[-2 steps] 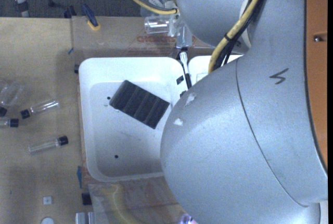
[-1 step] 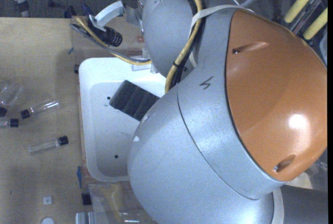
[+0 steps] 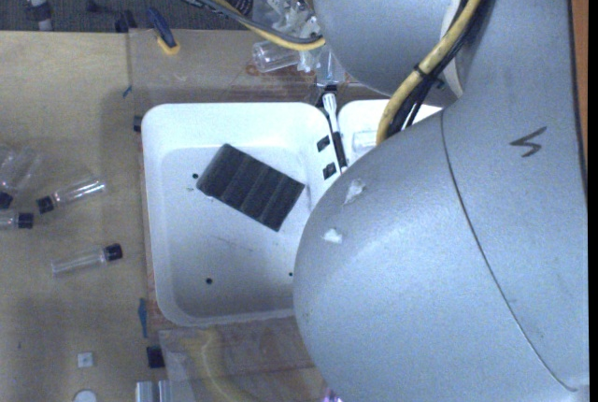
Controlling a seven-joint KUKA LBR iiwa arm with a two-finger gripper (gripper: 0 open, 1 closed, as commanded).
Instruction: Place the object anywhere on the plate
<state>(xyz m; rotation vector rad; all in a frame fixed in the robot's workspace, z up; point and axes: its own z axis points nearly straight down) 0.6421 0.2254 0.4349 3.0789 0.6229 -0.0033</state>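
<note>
In the camera view, the grey arm fills the right half of the frame, its rounded housings stacked from the lower centre up to the top right, with yellow and black cables looping across the joint near the top. The gripper cannot be made out behind that bulk, so whether it is spread, closed or carrying anything cannot be told.

Left of centre sits the left white bin, a shallow tray with rounded corners. A dark ribbed rectangular slab lies flat on its floor toward the upper middle, turned at a slant to the bin walls and clear of all of them. This is probably the plate the task names, though that is a judgement. A sliver of the right bin shows just past the dividing rim, mostly covered by the arm.

The object to be placed cannot be picked out with any confidence; it may lie under the arm. Nothing can therefore be fairly said of its weight, stiffness or best grasp point.

On the wooden bench at the left lie several small clear vials with dark caps, well apart from the bins. They look light, smooth and prone to rolling.
</note>
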